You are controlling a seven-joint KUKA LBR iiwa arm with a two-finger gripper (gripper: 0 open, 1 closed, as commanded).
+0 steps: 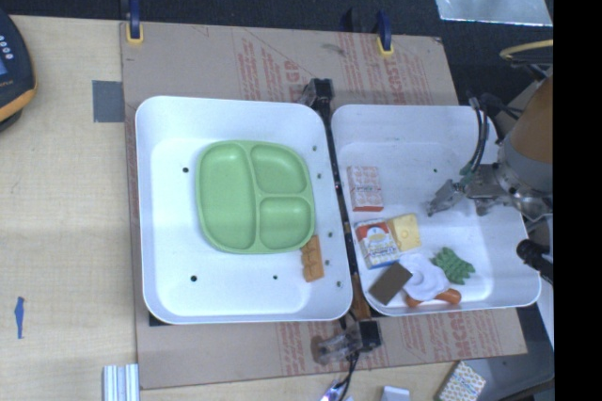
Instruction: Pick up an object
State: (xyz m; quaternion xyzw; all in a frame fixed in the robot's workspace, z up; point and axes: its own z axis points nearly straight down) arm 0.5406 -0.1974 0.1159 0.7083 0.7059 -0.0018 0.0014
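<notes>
White plastic, two shallow bins side by side on a sheet of brown cardboard (282,60) clamped to the wooden table (56,201). From my seat I see the left bin (160,296) carrying a pale green divided plate (254,196) near its middle, and a small orange-brown block (312,260) lying just beside the plate's lower right corner, close to the wall shared with the other bin.

In the right bin (404,121) the small things sit in the lower half. I make out a red and white packet (365,187) near the left wall, below it a red, white and blue packet (376,243) touching a yellow block (406,231), then a dark brown flat piece (390,282), a white rounded object (428,280) with an orange piece (442,298) at its lower edge, and a green leafy toy (454,264) to the right.

The gripper (450,198) reaches in from the right over the right bin's upper right part, well apart from the packets. Its fingers (440,201) look spread apart with nothing between them, and bare white floor lies below them.
</notes>
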